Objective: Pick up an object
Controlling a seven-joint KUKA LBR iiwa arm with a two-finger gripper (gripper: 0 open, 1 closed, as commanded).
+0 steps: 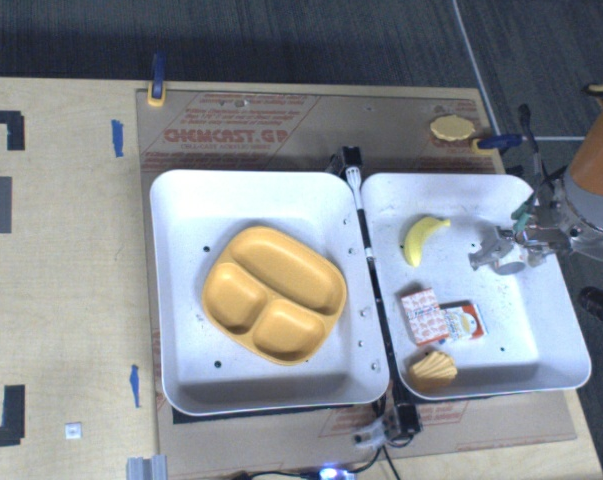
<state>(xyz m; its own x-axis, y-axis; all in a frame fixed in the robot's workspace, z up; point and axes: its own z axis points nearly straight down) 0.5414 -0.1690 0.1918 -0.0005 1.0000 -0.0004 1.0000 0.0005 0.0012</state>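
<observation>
two white bins (171, 268) sit on a brown board (231, 128) atop a pale bench (61, 268).

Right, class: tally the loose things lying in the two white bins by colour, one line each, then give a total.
Yellow: 3 - divided plastic tray, small plastic banana, ridged shell-shaped piece
Red and white: 1 - flat printed packet
Total: 4
</observation>
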